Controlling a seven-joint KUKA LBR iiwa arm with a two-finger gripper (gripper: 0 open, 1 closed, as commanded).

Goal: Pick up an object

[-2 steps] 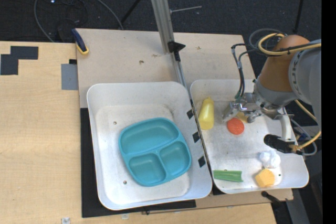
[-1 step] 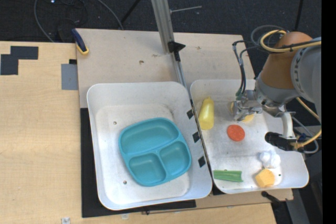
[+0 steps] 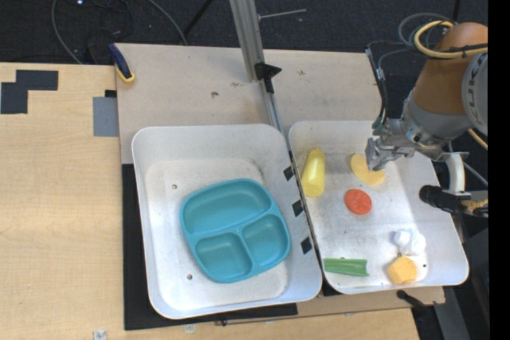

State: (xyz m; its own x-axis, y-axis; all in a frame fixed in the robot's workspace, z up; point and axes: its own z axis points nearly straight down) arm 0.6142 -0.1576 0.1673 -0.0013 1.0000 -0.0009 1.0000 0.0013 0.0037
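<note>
The yellow slice (image 3: 368,170) lies in the upper part of the right bin (image 3: 446,271), flat on the white floor, and it looks like the piece being gone for. The claw (image 3: 378,156) sits right over its upper edge, low enough that it seems to touch or nearly touch, but whether the claw is wide or narrow cannot be told from this slanted view, and nothing shows the slice held. To do the pick well, the claw should come straight down centred on the slice rather than on its rim, then close firmly before lifting, since a thin flat piece can slip out. Just below the slice sits a red round piece (image 3: 358,201), near enough to be nudged. Further off are a yellow bottle (image 3: 313,173), a green strip (image 3: 346,267) and an orange chunk (image 3: 403,270). The left bin (image 3: 151,163) holds a blue tray (image 3: 234,229)
</note>
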